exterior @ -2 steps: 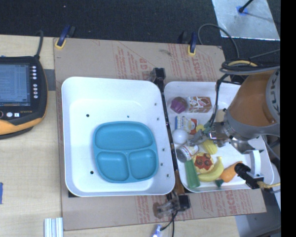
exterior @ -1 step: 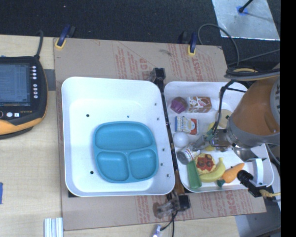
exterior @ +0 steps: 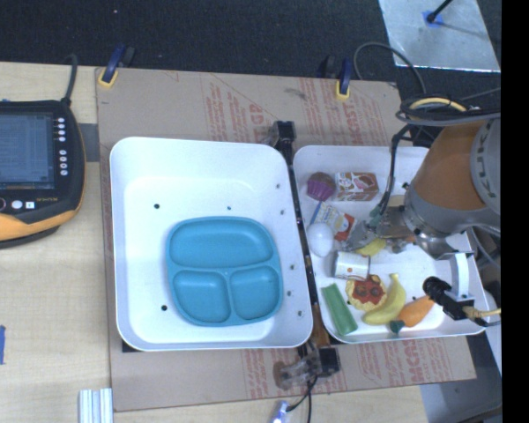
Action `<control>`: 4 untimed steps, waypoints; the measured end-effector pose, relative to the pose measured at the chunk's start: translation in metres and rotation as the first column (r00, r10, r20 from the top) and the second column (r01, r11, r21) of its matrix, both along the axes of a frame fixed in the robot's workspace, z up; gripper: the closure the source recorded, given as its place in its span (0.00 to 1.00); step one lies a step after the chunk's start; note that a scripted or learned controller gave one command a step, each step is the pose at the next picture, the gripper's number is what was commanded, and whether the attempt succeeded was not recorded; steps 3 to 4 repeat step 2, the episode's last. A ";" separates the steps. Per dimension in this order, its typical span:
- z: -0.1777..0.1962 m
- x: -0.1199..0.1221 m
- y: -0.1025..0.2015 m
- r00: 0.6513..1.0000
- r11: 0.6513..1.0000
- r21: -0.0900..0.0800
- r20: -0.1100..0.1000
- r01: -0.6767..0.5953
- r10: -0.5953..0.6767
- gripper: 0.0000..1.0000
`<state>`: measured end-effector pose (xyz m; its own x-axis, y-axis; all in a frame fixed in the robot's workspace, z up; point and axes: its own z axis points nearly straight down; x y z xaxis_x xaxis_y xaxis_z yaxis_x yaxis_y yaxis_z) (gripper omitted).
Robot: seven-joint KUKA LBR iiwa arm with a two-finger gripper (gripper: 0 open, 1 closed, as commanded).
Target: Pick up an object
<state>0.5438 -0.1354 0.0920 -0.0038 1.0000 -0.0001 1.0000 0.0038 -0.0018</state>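
Over the right-hand bin [exterior: 310, 161], among a heap of toy food, the gripper [exterior: 376, 228] was down low in the clutter, and its tips were lost against the objects beneath, so whether it was spread, closed or gripping anything could not be told. Just below it lay a small white cylinder [exterior: 353, 265] on its side, and beside that a yellow banana [exterior: 389, 301] curved around a slice of pizza [exterior: 366, 291]. An orange carrot [exterior: 415, 312] rested at the banana's right end, near the bin's lower edge. A green stick-shaped piece [exterior: 338, 307] lay along the bin's left wall, and a white egg [exterior: 320, 238] sat above it. Toward the far side of the bin were a purple round object [exterior: 321, 186] and a flat packet with a red and white print [exterior: 357, 184]. The arm [exterior: 454, 174] reached in from the right, its orange band above the wrist. The left bin [exterior: 132, 236] held a blue divided plate [exterior: 223, 269] with three compartments. Beyond it, on the bench at the far left, sat a control pendant [exterior: 26, 170] with a dark screen.
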 end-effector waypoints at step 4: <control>0.010 0.034 0.037 1.000 1.000 -0.003 -0.002 -0.001 0.001 1.00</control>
